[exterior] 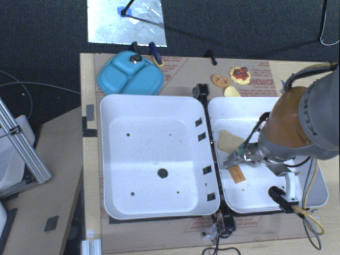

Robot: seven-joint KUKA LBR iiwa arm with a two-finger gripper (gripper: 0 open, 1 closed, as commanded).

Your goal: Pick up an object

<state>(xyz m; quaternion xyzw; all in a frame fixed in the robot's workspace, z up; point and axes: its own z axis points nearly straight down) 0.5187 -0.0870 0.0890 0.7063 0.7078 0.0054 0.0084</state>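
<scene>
Item one: we record two white bins side by side on the bench, the left bin [154, 155] and the right bin [255, 110]

Item two: in the right bin we note a tan wedge-shaped piece [229, 140] near the divider, and just below it a small orange block [237, 174] lying flat on the floor

Item three: the gripper [234, 161] reaches in from the right, low over the bin, between the tan piece and the orange block; whether its jaws are apart or together we cannot tell

Item four: behind the bins we list a blue divided tray [130, 74], a toy pizza [240, 75], a small pretzel-like piece [219, 81] and a pale yellow piece [231, 92]
</scene>
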